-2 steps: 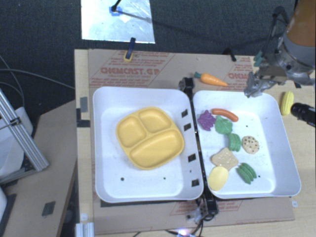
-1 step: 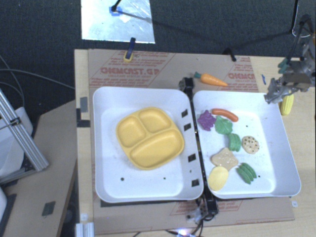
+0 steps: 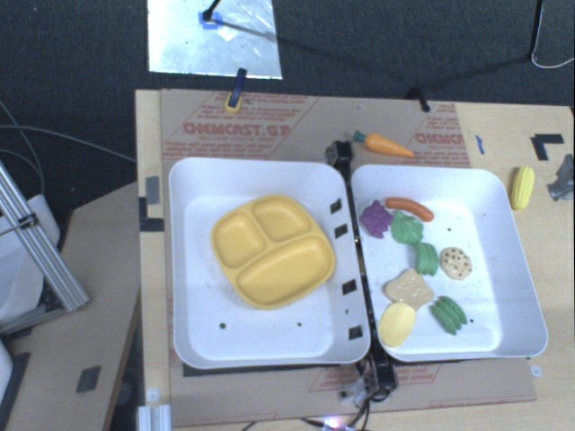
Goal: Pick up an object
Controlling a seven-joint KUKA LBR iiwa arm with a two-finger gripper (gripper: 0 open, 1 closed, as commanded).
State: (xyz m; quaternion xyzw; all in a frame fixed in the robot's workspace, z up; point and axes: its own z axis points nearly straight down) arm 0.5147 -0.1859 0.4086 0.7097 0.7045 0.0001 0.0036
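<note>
The right white bin (image 3: 503,241) holds several toy foods: purple grapes (image 3: 375,218), a red sausage (image 3: 410,208), a green broccoli (image 3: 407,231), a small green vegetable (image 3: 427,259), a chocolate-chip cookie (image 3: 456,262), a tan cracker (image 3: 409,287), a yellow lemon (image 3: 396,323) and green beans (image 3: 448,313). At the right edge of the view a small grey part, seemingly my gripper (image 3: 564,178), pokes in above the bench, well away from the foods and beside a yellow corn cob (image 3: 522,187).
The left white bin (image 3: 193,312) carries a yellow divided plate (image 3: 272,250). A toy carrot (image 3: 384,144) lies on the cardboard behind the bins. A blue-and-yellow clip (image 3: 236,91) sits at the bench's back edge. An aluminium frame (image 3: 40,250) stands at far left.
</note>
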